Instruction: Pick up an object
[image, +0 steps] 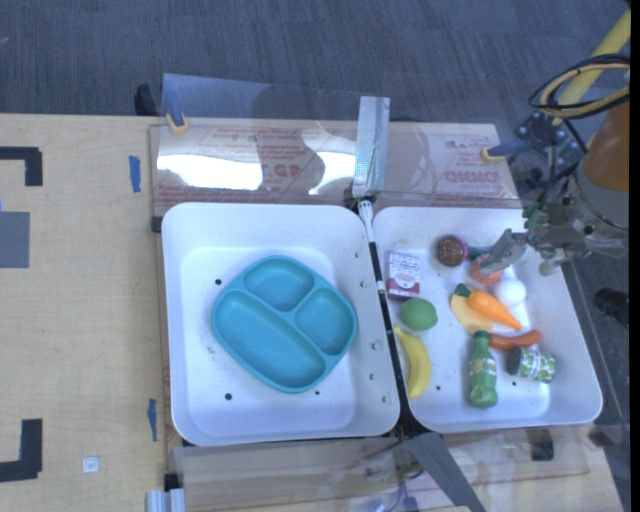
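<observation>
1. Leftmost on the bench, the left bin (185, 330) holds a blue tray (284, 322) with three compartments, lying slightly askew near the middle of the bin floor.
2. Right bin (575, 400), along its left side: a small red-and-white carton (404, 274) near the dividing wall, a lime (419, 315) just below it, and a banana (415, 362) lying along the wall at the front.
3. Mid-bin: a dark round ball (451, 250) toward the back, a green bottle (482, 371) toward the front.
4. Further right: a carrot (492, 308) lying over a yellow piece, a white egg (511, 292) just beside it, a red chilli (516, 340) below, and a small can (537, 366) on its side near the bottle.
5. At the bin's back right, the gripper (503, 252) hangs low over a reddish item (487, 267); whether the fingers are spread or closed I cannot tell.
</observation>
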